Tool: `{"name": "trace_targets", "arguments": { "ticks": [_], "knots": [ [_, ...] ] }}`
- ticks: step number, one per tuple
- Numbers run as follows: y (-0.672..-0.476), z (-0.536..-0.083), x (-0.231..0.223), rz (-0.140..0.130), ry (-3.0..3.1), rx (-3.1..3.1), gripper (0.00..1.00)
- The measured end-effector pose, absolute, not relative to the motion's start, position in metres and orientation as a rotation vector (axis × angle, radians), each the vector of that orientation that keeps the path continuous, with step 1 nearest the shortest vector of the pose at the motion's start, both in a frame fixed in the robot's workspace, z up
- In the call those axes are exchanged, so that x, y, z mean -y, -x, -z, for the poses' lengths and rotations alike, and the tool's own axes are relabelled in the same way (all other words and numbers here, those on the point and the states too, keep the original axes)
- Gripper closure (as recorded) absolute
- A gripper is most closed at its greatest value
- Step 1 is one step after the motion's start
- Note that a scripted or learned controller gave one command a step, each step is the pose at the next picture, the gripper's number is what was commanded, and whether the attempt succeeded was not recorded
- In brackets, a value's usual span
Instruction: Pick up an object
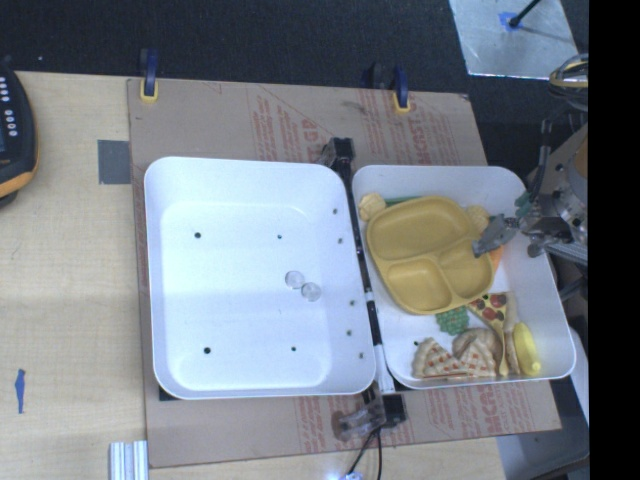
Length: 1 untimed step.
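Yellow divided plate (425,251) lies in the right bin (545,298), above the pizza slice (450,360). I judge it light, stiff and slick; its raised right rim is my hold. The claw (492,236) hovers there; I cannot tell its state.

Both white bins (250,368) look like smooth, faintly glossy plastic. The yellow divided tray (425,253) is matt plastic. Beneath them lies a brown cardboard sheet (290,123), dull and papery, on a pale wood-grain bench (60,288).
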State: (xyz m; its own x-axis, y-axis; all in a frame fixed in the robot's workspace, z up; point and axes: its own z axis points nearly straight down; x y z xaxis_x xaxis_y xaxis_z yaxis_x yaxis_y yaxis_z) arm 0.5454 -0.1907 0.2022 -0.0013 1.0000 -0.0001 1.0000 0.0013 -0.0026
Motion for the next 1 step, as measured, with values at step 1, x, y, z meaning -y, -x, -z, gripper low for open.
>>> {"name": "trace_targets", "arguments": {
  "ticks": [1],
  "knots": [
    [-0.5655, -0.1085, 0.212, -0.011, 2.213, 2.218, 0.0]
  ]
}}
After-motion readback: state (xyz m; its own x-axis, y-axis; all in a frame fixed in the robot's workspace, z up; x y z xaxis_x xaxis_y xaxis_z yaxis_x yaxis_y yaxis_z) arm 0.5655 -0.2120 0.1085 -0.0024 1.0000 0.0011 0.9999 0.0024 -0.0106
